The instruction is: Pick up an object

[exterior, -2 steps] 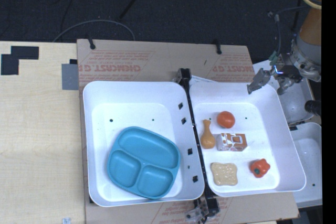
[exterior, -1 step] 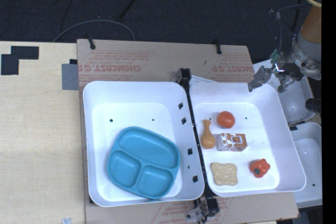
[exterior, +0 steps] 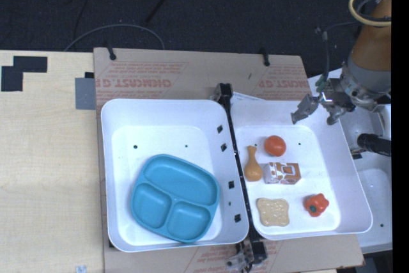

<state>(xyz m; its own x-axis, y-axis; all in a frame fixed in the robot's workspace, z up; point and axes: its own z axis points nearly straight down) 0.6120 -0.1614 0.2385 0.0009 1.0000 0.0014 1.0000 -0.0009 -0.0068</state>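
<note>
Camera view shows my tool (exterior: 317,110) at the upper right of the frame, above the far rim of the right bin (exterior: 358,185), its two fingers apart and holding nothing. Lower in this bin lie a tomato (exterior: 275,146), a small yellow gourd (exterior: 253,165), a brown and white carton (exterior: 282,172), a slice of toast (exterior: 273,211) and a red pepper (exterior: 316,204). The left bin (exterior: 118,131) holds a blue divided plate (exterior: 174,197).

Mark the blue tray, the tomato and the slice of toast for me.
blue tray (exterior: 174,197), camera view, on the ridge where its three compartments meet.
tomato (exterior: 275,146), camera view, on the middle of its red top.
slice of toast (exterior: 273,211), camera view, on the middle of its flat face.
</note>
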